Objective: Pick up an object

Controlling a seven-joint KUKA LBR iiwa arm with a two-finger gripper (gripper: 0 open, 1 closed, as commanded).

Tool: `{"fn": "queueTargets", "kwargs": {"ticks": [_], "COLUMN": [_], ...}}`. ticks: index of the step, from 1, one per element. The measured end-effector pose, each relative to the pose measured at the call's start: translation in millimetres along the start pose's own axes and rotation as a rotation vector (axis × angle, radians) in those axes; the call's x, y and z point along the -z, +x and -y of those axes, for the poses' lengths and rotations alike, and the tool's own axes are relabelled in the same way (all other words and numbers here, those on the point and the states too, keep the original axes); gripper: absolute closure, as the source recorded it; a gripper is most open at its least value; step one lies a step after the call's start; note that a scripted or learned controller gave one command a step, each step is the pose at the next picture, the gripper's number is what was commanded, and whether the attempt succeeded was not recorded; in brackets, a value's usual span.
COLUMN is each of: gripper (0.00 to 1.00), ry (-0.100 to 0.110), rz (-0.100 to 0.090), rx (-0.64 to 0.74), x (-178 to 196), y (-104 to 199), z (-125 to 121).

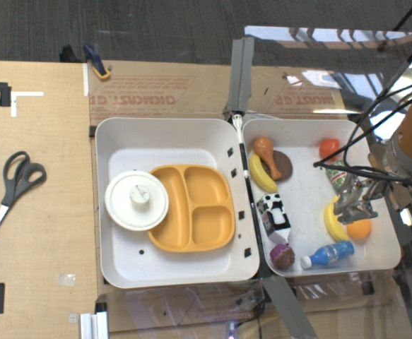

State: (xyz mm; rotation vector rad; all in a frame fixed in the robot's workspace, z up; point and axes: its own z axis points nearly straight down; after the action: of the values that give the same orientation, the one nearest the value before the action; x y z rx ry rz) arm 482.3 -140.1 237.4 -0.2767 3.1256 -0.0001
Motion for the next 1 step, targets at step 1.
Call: {"fn": "queueTargets", "kwargs": {"ticks": [1], "gripper": [1.00], "ry": [0.000], "rz": [0.000], "rx": [-0.109], "x": [-145.1], "y": [-8.2], "z": [7.2]}}
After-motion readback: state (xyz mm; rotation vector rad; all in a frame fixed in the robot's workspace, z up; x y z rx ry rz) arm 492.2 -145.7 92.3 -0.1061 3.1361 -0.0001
